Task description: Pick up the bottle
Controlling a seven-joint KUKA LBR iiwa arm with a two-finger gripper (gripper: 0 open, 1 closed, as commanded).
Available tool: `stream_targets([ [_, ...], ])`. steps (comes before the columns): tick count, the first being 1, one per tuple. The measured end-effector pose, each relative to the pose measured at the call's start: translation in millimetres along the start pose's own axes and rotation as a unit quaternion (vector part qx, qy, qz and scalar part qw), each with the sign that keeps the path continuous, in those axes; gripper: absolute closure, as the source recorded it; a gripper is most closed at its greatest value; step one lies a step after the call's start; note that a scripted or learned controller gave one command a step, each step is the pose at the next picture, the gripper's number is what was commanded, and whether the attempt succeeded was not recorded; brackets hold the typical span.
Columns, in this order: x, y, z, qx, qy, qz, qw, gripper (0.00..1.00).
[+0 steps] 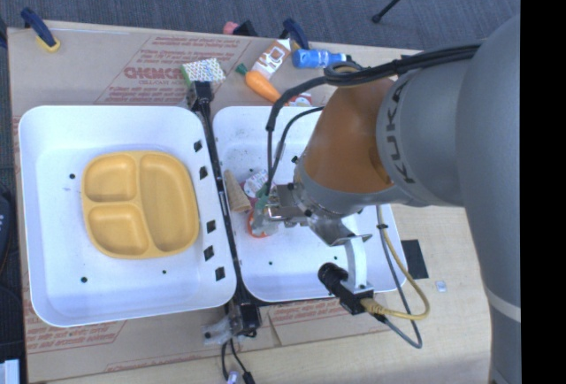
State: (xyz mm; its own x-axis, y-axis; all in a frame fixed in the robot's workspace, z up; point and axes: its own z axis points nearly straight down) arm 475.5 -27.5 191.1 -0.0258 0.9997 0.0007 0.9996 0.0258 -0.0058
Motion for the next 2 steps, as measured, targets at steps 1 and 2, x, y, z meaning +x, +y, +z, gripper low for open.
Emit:
stream_targets([
  [1, -48, -1, -93, -0.002, -0.001, -0.069, 0.9976, 1.0],
  [2, -9, 0, 0, 0.0, 0.0, -0.185, 0.9828, 1.0],
])
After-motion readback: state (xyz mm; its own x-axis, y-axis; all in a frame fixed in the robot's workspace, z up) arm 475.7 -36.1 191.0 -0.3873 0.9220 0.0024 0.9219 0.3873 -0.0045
